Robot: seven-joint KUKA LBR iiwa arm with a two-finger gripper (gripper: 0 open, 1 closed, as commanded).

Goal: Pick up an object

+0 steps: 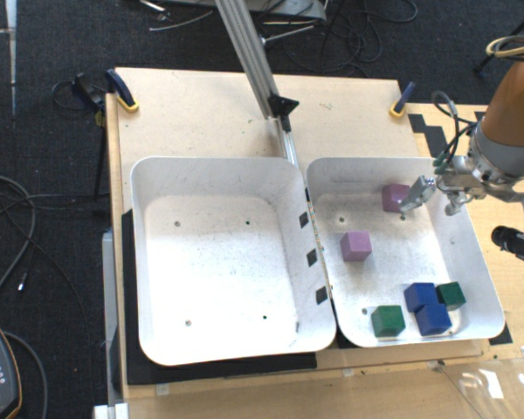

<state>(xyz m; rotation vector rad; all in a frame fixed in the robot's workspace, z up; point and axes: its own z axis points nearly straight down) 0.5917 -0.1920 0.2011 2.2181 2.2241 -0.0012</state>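
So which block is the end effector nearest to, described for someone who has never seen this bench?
Start at the right-hand shallow white plastic bin, the one holding all the blocks. Look to its far side, where the arm's end effector hangs. The purple cube beside it is the one: the paler pink-purple cube sits alone mid-bin, and the green and blue blocks cluster at the near edge.

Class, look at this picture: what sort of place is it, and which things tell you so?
Probably a robotics lab: a robot arm reaches over two white bins on a plywood bench, coloured blocks lie in one bin, and loose cables trail across the dark floor.
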